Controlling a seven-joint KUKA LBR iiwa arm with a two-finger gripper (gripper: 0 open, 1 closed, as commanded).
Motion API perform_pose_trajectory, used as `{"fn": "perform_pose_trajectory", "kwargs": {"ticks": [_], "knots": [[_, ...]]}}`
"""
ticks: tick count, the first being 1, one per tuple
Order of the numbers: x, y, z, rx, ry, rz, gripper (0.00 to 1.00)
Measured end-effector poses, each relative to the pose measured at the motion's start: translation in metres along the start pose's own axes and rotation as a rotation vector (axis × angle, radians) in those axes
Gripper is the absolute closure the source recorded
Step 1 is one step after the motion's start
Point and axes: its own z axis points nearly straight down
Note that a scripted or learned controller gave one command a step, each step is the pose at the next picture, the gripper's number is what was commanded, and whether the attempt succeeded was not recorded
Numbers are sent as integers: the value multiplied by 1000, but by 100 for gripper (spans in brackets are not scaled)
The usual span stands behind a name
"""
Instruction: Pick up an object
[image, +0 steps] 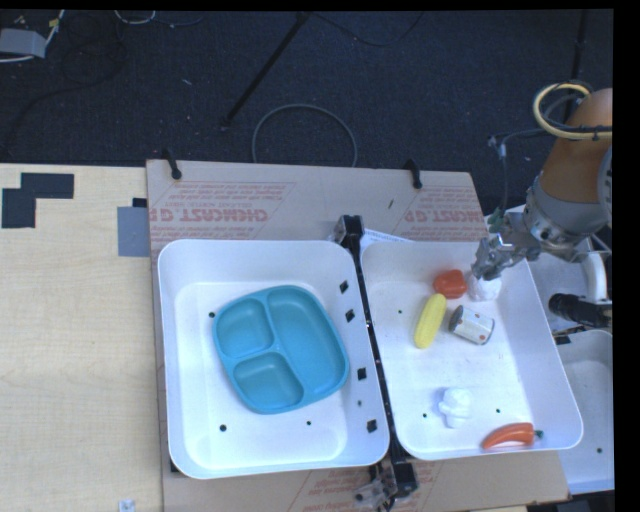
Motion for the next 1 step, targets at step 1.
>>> {"fn": "perform_pose_trajectory", "kwargs": {"ticks": [1], "knots": [[-4,-1,-64,-3,-1,0,100]]}}
